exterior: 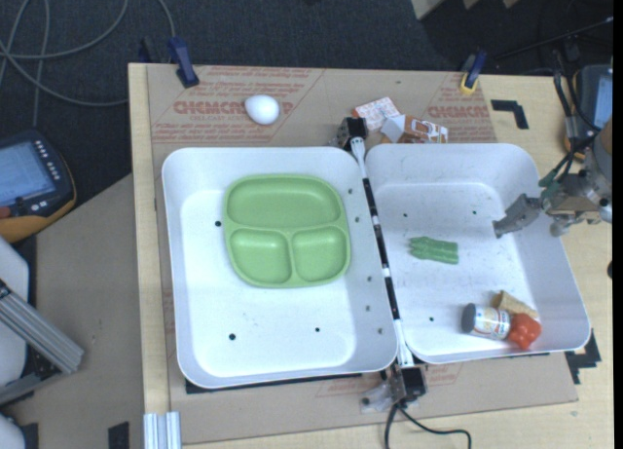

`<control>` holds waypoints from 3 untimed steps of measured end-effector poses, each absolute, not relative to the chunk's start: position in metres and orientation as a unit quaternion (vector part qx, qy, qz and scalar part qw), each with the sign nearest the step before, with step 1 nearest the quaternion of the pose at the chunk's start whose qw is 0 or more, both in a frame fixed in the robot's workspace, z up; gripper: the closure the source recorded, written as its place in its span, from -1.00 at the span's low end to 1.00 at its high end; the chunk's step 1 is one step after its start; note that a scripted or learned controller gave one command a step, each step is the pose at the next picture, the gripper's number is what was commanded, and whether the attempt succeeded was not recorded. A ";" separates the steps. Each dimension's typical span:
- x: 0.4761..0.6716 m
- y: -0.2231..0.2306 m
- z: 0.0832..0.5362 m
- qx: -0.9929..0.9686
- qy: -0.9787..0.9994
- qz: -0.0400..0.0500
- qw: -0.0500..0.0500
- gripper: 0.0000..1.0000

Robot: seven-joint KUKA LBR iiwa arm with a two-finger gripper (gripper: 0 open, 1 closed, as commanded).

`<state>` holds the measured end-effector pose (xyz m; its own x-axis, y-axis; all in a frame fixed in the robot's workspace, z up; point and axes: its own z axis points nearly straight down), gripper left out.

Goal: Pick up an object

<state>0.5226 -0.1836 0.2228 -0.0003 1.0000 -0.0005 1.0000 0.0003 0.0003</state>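
Dark carpet surrounds my desk (292, 96); the hand (521, 215) hangs over the right bin (545, 184), and I cannot tell its state. My candidates, the green piece (433, 250) and bottle (490, 321), lie well apart from it, so I risk grabbing nothing.

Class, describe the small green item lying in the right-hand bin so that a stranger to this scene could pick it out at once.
Start at the right bin, the one without the divided green plate. Near its middle, left of the gripper, lies a small green object, elongated and lumpy. It lies alone, apart from the small bottle and red piece near the bin's front right corner, and it is the bin's one green thing.
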 end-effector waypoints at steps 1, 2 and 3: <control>0.546 -0.130 0.160 0.707 0.707 0.000 -0.001 -1.00; 0.566 -0.109 0.084 0.707 0.707 0.000 0.000 -1.00; 0.505 -0.093 0.084 0.707 0.707 0.000 -0.001 -1.00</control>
